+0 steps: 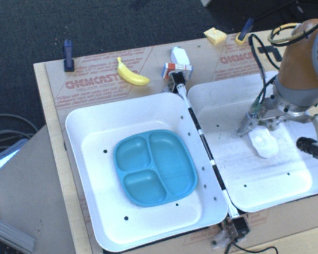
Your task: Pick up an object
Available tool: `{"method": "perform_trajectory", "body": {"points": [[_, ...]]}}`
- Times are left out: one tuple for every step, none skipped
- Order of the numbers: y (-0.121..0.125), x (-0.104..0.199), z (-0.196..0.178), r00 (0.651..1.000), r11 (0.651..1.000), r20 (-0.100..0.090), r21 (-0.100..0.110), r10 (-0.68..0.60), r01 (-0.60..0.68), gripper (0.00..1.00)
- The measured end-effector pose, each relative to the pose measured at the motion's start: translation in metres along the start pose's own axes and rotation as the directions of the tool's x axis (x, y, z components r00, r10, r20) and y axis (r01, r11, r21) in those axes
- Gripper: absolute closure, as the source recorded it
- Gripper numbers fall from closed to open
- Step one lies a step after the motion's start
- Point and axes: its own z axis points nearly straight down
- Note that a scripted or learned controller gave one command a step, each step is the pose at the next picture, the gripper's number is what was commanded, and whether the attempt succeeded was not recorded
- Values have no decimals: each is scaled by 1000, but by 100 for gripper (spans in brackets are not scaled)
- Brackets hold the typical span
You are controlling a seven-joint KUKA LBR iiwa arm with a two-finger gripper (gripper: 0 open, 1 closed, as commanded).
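A small white rounded object [265, 145] lies in the right bin [250, 192], near its middle. My gripper [261, 124] hangs just behind and above it, under the grey wrist with the orange band [301, 68]. Whether the gripper touches the white object is unclear from this angle. A blue divided plate [155, 167] lies flat in the middle of the left bin [93, 165].
On the bench behind the bins lie a yellow banana [132, 74], a blue clamp [67, 55], a white and red item [177, 63], a yellow block [215, 35] and a blue clip [244, 30]. A black part [313, 148] of the arm hangs over the right bin's right side.
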Motion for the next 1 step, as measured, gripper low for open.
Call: {"method": "perform_trajectory", "body": {"points": [[1, 0, -10, 1000, 1000, 1, -2, 0, 0, 100]]}}
